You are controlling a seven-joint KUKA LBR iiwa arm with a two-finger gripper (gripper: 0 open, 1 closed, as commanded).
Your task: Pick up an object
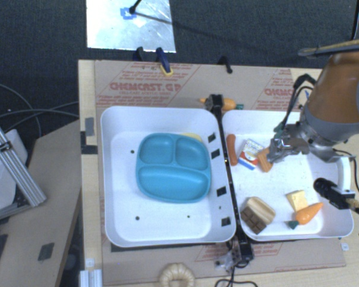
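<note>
blue divided plate point(172, 167) in left bin point(116, 178), carrot point(309, 213), wooden block point(257, 214) in right bin point(341, 229)

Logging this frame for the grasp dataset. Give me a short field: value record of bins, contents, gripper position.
left bin: white shallow bin holding a blue divided plastic plate
right bin: white shallow bin with red sausage toy, orange carrot toy, yellow cheese wedge, wooden block, small white-red-blue packet
gripper: metal two-finger gripper low over the right bin's upper middle, beside the packet
grasp: cannot tell
</note>
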